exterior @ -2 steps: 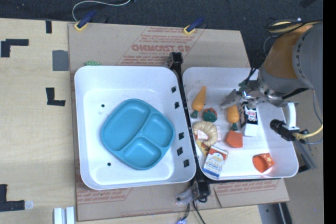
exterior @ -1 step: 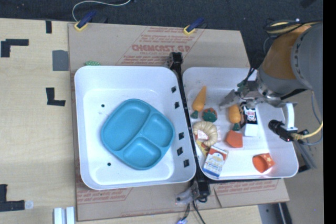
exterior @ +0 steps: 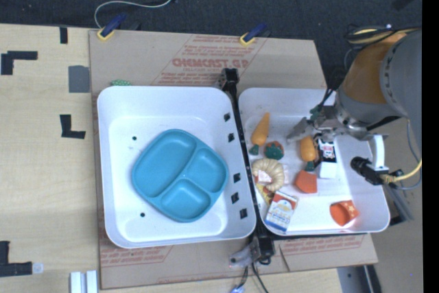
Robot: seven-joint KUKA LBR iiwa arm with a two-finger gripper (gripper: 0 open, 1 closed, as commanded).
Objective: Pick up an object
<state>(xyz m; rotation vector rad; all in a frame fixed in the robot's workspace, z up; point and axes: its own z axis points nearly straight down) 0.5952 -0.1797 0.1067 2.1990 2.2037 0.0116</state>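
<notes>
1. From above, the counter (exterior: 41, 168) carries a sheet of cardboard (exterior: 206, 62) with two white bins side by side on it.
2. The left bin (exterior: 116, 113) holds a blue divided tray (exterior: 180, 175), lying tilted near the middle.
3. The right bin (exterior: 274, 101) holds the small things: a carrot (exterior: 260, 128) near the divider, a small teal piece (exterior: 274, 149) just below it, and a pale ring-shaped toy (exterior: 269, 173) under that.
4. A small carton (exterior: 280, 211) lies at the near edge, touching the ring toy's lower side.
5. An orange block (exterior: 306, 182) sits mid-bin, and an orange cup (exterior: 343, 212) lies on its side near the right corner.
6. The arm (exterior: 384, 79) reaches in from the right, and the tool (exterior: 313, 141) is low inside the right bin.
7. An orange oval piece (exterior: 309, 149) sits right at the tool's tip, just above the orange block; I cannot tell whether it is gripped.
8. How wide the tool stands I cannot tell from here.
</notes>
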